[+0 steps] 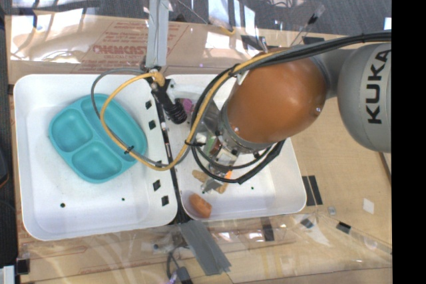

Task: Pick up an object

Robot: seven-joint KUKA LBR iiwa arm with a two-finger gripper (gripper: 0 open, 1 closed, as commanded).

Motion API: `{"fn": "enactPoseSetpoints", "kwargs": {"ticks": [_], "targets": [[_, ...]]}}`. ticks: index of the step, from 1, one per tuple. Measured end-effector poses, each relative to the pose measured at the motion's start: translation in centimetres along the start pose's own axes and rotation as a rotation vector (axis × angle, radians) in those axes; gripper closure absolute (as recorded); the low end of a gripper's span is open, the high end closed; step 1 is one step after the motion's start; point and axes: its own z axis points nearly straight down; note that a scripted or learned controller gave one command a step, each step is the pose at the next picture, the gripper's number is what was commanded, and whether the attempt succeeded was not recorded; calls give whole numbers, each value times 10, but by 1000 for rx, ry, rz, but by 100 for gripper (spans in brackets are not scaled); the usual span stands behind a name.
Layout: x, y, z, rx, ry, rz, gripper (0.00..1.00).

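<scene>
My arm reaches in from the right over the right bin (286,186), its orange band (276,103) covering most of that bin. The gripper (213,176) hangs below the band near the bin's front left, largely hidden by the wrist and cables. An orange-brown rounded object (200,205) lies in the front left corner of the right bin, just below the gripper and apart from it. A small tan piece (200,175) lies beside the gripper. A purple object (188,105) peeks out at the bin's back left.
A teal divided plate (96,136) lies in the left bin (40,209). Yellow and black cables (133,149) loop from the wrist across the divider (163,163) and over the plate. A grey post (157,33) stands behind the bins.
</scene>
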Motion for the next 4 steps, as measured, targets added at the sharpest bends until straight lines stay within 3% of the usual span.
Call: {"fn": "enactPoseSetpoints", "kwargs": {"ticks": [3,4], "targets": [[23,9,-43,5,-2,-126,100],[24,-1,25,-1,-4,-256,100]]}}
